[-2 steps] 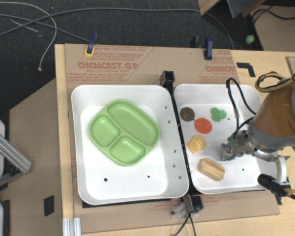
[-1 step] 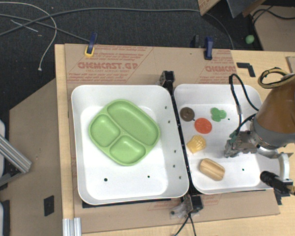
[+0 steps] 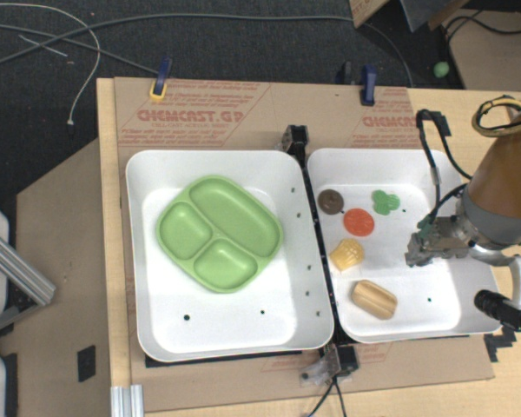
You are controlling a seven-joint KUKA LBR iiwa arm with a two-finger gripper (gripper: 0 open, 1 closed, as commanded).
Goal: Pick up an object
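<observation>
My tool is sitting over the right part of the right bin, near the right edge of the frame, and honestly I can't tell how it stands from this angle, it's just a dark lump at the end of my arm. Nothing visibly in it.

The stuff to pick from is all in that right bin, left of my tool. There's a small dark brown round piece near the bin's upper left, looks like a little disc or cookie. Just right of it is a green bumpy thing, kind of broccoli shaped. Below and between those two is a flat orange-red round piece, maybe a tomato slice. Under that, a pale yellow ridged chunk, sort of like a bit of corn. Lowest in the frame is a tan oblong one, looks like a bread roll, lying at a slant. They're all apart from each other, none touching, and none touching my tool.

Left bin has a light green divided plate with three compartments, lying tilted across the middle of it.

Both bins sit on a cardboard sheet over the tabletop, with a blue clamp and another blue clamp at the top edge.
</observation>
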